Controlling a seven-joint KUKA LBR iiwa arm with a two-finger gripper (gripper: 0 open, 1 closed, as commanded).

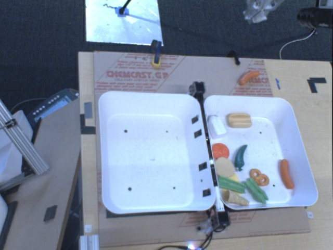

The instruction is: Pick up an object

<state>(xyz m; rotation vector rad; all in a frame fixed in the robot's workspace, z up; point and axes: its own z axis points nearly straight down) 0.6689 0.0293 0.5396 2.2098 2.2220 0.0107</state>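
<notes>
White bins point(151, 100), red tomato point(220, 150), green pepper point(240, 157).

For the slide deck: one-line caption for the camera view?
Toy foods clustered in the right bin, a stray sausage on the bench behind it, end effector raised beyond the bench.

1. The clear protective sheet point(136, 72) lying on the bench point(322, 134) carries red print. Just behind the left bin point(151, 155), the word "CHEMCAST" reads clearly, followed by letters that look like "GP".
2. The same red print repeats behind the right bin point(260, 150), beside the small sausage point(249, 77) lying on the sheet, but there it is cut off and too faint to read.
3. More red lettering shows at the sheet's near edge in front of the left bin; it is illegible.
</notes>
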